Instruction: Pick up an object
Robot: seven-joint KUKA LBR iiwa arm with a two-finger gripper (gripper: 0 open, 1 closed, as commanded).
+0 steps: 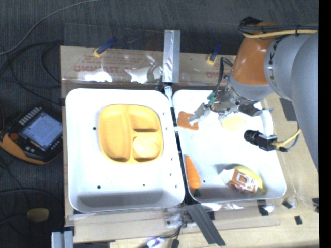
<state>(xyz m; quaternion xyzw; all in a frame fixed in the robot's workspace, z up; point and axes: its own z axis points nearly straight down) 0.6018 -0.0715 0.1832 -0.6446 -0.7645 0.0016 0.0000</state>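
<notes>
Four small objects lie in the right white bin (279, 161). An orange-red flat piece (185, 122) sits near the bin's upper left corner, touching the tip of the pincer (202, 112). A pale yellow round piece (232, 122) lies just right of it, partly under the wrist. A carrot (192, 173) lies along the bin's left wall lower down. A yellow item with an orange and white wrapper (244, 181) rests near the lower right corner. The left white bin (83, 180) holds a yellow divided tray (129, 132). Both bins sit on the counter (72, 61), with a clear plastic sheet (114, 68) behind them and a handheld controller (31, 133) on the dark floor to the left. The grey arm (295, 71) reaches in from the right, its orange band (251, 61) above the wrist, angled down and leftward. The pincer's fingers appear narrow; whether they grip the orange-red piece cannot be told.
</notes>
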